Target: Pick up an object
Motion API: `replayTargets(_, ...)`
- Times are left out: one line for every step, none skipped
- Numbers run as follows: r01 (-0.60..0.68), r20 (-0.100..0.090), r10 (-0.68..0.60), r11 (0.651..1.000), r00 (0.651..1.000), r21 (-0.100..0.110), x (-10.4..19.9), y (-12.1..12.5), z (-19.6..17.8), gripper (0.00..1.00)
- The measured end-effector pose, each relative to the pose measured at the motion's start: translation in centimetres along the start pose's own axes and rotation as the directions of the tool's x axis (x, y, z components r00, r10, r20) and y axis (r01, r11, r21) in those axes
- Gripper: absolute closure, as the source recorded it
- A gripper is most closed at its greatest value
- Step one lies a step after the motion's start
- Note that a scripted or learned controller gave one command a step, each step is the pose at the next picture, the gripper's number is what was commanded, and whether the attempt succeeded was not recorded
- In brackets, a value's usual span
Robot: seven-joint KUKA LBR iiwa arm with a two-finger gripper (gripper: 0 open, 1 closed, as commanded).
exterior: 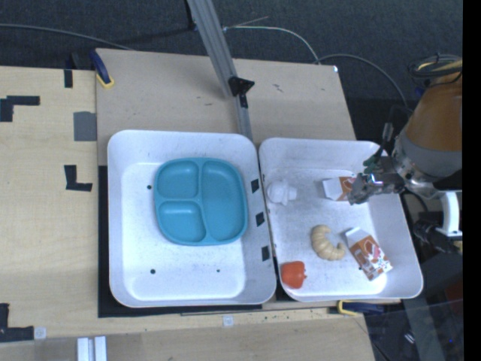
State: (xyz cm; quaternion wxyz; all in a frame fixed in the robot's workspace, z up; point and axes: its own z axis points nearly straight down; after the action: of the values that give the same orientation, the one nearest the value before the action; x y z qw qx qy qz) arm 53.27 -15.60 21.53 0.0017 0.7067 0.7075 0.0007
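On the counter, the right bin holds a small carton, lengthwise left-right, touching the claw; its grip is unclear.

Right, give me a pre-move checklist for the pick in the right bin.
1. Gripper over the right bin: ok.
2. Gripper at a target: ok, it sits at the small carton.
3. Carton held: cannot tell.
4. Neighbours apart from the carton: ok, croissant, second carton and white object lie apart.
5. Tomato out of the way: ok, at the bin's near corner.
6. Blue tray in left bin: ok.
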Motion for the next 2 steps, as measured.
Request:
replayTargets(0.001,0.0,-0.001,1.0,1.0,0.0,0.0,0.1,-4.2,1.0)
replayTargets(0.006,-0.003,-0.006,1.0,1.0,0.005,6.2,1.8,-3.6,1.0)
